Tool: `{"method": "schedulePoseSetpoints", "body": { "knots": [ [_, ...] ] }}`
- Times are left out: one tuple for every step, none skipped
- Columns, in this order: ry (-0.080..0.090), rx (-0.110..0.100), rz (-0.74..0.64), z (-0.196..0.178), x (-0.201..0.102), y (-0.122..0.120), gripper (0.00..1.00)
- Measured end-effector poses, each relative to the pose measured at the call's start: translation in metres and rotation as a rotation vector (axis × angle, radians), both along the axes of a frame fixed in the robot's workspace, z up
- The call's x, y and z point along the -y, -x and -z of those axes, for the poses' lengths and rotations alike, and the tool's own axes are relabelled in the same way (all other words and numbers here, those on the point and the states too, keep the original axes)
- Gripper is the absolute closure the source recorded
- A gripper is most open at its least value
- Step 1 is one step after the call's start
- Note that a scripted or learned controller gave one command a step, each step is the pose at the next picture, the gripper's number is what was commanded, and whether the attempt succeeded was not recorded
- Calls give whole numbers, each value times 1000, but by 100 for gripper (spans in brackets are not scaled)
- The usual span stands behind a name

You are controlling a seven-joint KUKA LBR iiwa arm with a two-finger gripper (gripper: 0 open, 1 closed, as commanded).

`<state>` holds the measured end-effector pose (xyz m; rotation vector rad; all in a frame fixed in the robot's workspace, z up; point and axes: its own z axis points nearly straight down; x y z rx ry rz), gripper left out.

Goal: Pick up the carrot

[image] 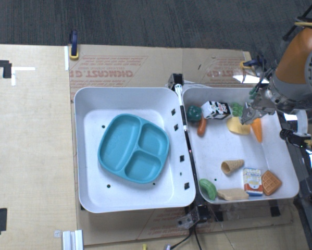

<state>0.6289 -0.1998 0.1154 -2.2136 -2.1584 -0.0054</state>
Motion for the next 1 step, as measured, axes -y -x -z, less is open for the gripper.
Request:
{"method": "schedulePoseSetpoints", "body": {
  "knots": [
    [44,23,313,-39,-33,1,100]
  ]
}}
